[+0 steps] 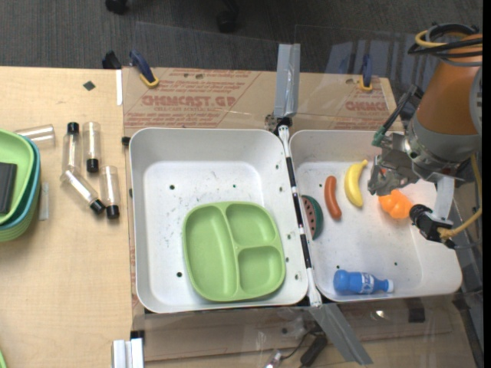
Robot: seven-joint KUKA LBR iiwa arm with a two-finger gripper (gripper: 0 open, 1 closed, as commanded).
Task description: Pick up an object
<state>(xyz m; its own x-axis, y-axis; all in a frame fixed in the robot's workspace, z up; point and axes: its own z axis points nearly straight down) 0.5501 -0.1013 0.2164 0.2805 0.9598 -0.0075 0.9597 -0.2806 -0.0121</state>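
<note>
The tool (381, 181) hangs over the upper right part of the right bin (430, 282). Whether its fingers are apart or together cannot be determined from this view; nothing is seen clamped between them.

Objects in the right bin:
- Banana (353, 182): lies just beside the tool, on its left. Long axis runs roughly up-down in the view, slightly curved, upper tip leaning toward the tool.
- Orange object (396, 205): lies just below and right of the tool, close to its tip; contact cannot be confirmed. Shape is rounded, no clear long axis.
- Sausage (332, 197): lies left of the banana, well clear of the tool. Long axis runs roughly up-down, nearly parallel to the banana.
- Watermelon slice (311, 215): rests against the bin's left wall, below the sausage.
- Blue bottle (360, 284): lies on its side near the front wall, well apart from the tool. Long axis runs left-right, white cap end pointing right.

The left bin (153, 205) holds a green divided plate (234, 250).
</note>
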